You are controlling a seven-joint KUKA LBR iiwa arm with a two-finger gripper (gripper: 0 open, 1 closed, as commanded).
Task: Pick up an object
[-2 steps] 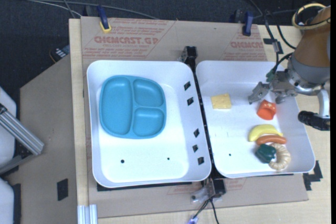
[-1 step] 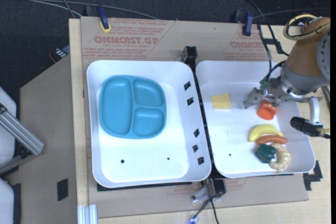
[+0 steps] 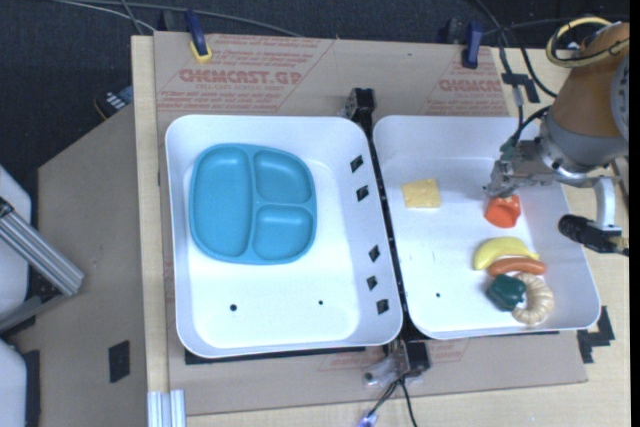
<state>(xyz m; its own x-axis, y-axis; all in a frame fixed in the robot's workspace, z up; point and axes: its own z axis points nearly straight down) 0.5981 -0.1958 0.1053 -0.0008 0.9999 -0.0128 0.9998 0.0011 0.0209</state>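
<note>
The right bin holds several toy foods. A pale yellow block lies near its left side. A small orange-red piece sits toward the right wall. My gripper hangs directly over that piece, its tip at the piece's top edge; contact is unclear. Nearer the front lie a yellow banana, an orange sausage, a green item and a beige ring, all bunched together.
In the left bin rests a blue divided plate. The arm comes in over the right bin's far right corner. Black clips line the ridge between the bins.
</note>
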